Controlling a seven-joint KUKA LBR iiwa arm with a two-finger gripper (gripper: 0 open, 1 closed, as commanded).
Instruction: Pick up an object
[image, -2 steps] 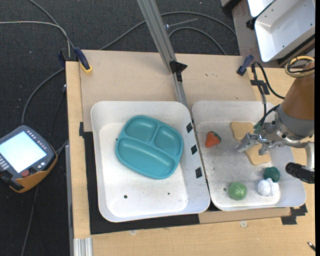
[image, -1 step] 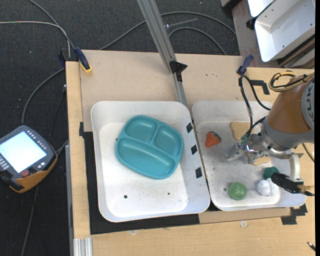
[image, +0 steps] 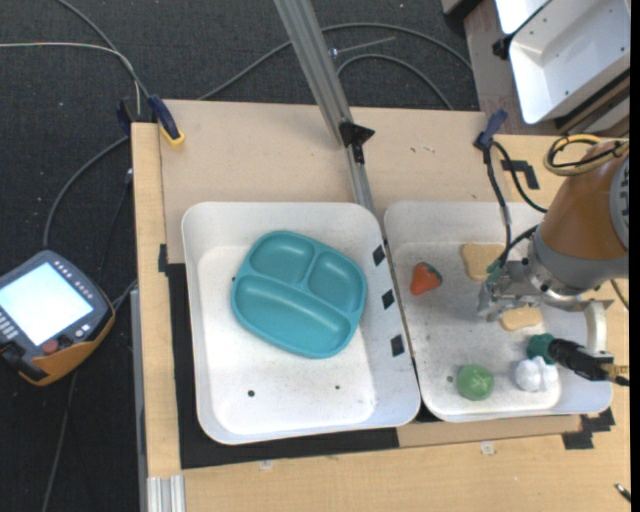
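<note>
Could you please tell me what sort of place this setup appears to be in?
Most likely a robotics lab: a robot arm works over two white bins on a bench, a handheld control pendant lies on dark carpet, and loose cables trail around.

teal tray (image: 298, 292), white bins (image: 215, 330), red strawberry (image: 426, 279), green ball (image: 475, 381) (possibly a lime).

arm (image: 590, 225): cut by right edge | claw (image: 493, 300): finger state unclear | tan piece (image: 481, 259): partly behind arm
</note>
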